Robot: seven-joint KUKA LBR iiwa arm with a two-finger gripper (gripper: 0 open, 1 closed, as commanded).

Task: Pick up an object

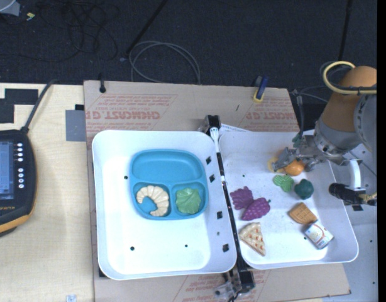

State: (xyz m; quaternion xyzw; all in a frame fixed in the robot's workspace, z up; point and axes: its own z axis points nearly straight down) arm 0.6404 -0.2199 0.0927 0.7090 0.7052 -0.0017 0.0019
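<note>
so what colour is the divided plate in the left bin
Light blue plate, clearest in the camera view.

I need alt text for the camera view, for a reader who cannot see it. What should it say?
The gripper reaches from the right into the right bin, at a small orange object among toy foods such as purple grapes and a pizza slice. The left bin holds a blue divided plate with a croissant and lettuce.
</note>
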